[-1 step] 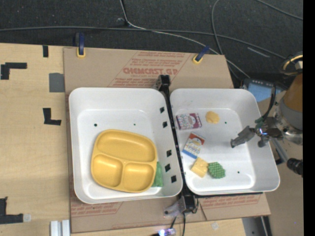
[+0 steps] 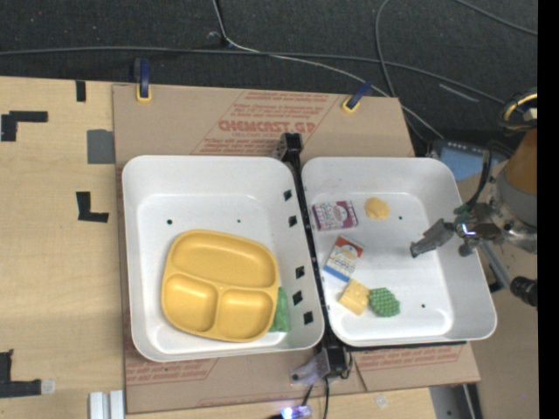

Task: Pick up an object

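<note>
Hovering over the right white bin (image 2: 467,321), the grey two-finger gripper (image 2: 430,243) grips nothing; whether it is parted, I cannot tell. Nearest candidate: small yellow rounded lump (image 2: 376,208), near the bin's back wall. Probably light, rigid, slightly slippery; pinch across its middle.

two white bins (image 2: 144,339); a yellow divided tray (image 2: 220,284), a green knobbly piece (image 2: 383,302), a pale yellow block (image 2: 354,297), a red-and-white packet (image 2: 343,257).
</note>
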Tool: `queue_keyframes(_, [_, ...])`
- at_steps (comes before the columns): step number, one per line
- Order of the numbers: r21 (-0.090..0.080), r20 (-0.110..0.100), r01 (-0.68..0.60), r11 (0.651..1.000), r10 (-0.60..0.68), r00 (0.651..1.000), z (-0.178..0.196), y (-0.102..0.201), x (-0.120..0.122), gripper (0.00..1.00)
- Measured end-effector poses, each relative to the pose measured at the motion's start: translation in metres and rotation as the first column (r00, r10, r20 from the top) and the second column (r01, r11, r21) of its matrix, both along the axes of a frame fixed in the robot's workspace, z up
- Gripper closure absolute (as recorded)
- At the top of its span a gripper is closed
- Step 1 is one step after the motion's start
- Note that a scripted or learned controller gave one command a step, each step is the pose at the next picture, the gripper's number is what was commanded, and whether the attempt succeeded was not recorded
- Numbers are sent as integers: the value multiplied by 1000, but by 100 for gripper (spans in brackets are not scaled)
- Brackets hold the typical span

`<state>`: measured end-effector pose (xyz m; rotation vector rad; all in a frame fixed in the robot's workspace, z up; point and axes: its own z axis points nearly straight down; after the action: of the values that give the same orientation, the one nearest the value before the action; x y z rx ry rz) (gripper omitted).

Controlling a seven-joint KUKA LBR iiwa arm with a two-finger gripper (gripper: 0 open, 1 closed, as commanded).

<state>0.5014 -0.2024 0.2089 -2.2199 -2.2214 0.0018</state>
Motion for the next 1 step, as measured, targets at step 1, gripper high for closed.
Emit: queue_keyframes(1, [1, -4, 0, 1000, 0, 1000, -52, -7, 6, 0])
